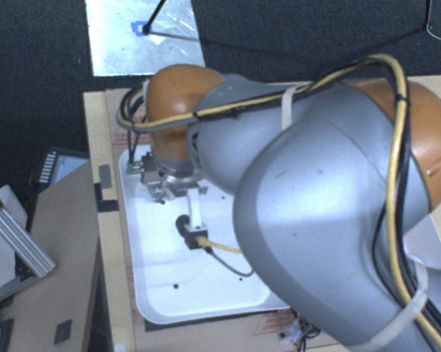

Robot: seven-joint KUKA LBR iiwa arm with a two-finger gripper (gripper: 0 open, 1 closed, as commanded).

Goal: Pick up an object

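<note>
From where I stand, the big grey arm (322, 201) sweeps in from about four o'clock and covers most of the desk (116, 295). Its orange band (175, 99) sits up at eleven o'clock, over the far edge of the left bin (177, 298). The pincer (164, 188) hangs low over that bin's ten o'clock corner, close to the white floor or perhaps on it. Whether it is released or clenched I cannot tell, since the wrist blocks my line of sight. I cannot make out an object between its tips. Whatever it is after would have to lie right under the pincer or beneath the arm's bulk toward three o'clock. To my eye the reach down is made, but a sure grasp and the lift are not yet shown.
</note>
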